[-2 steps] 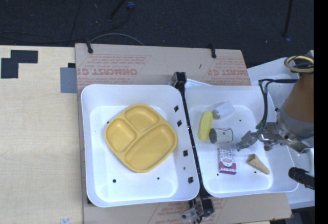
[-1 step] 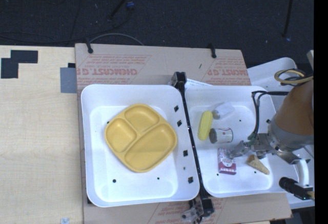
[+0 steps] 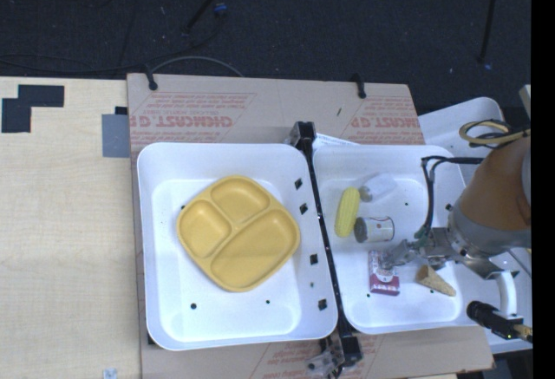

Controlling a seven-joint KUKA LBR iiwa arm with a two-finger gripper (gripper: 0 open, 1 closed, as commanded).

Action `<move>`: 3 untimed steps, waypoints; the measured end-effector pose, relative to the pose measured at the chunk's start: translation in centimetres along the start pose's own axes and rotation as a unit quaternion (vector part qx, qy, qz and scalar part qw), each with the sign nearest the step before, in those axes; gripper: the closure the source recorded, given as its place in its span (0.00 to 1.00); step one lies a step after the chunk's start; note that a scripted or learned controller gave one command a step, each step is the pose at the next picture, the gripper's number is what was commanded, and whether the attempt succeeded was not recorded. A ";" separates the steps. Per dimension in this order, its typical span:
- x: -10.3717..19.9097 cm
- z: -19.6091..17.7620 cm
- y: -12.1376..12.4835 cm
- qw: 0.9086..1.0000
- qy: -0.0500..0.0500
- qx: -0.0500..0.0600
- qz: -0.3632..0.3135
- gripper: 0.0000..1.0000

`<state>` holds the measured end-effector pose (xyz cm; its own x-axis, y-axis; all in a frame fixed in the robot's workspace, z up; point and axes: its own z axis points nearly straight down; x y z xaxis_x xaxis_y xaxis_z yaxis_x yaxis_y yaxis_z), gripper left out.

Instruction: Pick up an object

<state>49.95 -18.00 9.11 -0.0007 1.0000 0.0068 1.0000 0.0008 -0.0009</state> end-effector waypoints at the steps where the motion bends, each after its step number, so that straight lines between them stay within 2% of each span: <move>1: -0.1 -1.1 0.1 1.000 -0.002 -0.002 0.001 1.00; 2: 0.1 -5.7 0.9 1.000 -0.003 -0.001 -0.001 1.00; 3: 0.2 -10.7 0.0 1.000 -0.004 -0.001 0.000 1.00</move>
<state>49.95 -17.86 19.82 -0.0016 1.0000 -0.0004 1.0000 0.0016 0.0018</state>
